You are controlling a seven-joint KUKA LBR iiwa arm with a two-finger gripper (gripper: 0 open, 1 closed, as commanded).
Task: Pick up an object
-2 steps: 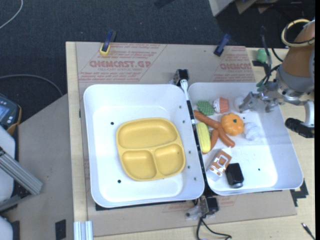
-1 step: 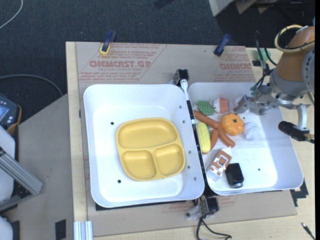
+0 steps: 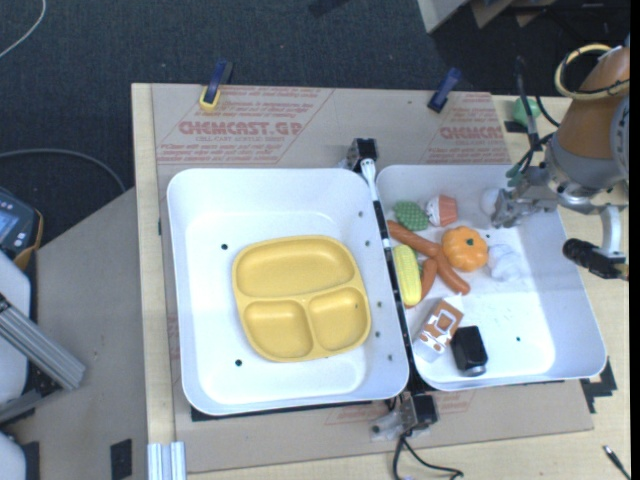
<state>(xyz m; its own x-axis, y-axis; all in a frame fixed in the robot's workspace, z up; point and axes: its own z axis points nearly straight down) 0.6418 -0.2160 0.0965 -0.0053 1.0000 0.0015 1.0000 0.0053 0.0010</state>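
Nearest you, the black block (image 3: 468,349) and the small orange-and-white box (image 3: 438,327) sit at the front of the right bin (image 3: 560,353).

Your gripper (image 3: 508,209) hangs over the back of that bin, right of the toys; you cannot tell from this view how wide it stands, and nothing shows between its tips.

For a clean pick, I judge the orange ball (image 3: 465,249) the best target: it is close by and stands proud. Come straight down and centre on it, because it touches the 2 crossed orange sausages (image 3: 428,255), which could drag along.

Beyond lie the yellow corn cob (image 3: 406,274), the green piece (image 3: 410,215) and a small red-and-white toy (image 3: 441,209).

In the left bin (image 3: 200,268) rests 1 yellow 3-compartment plate (image 3: 300,296).
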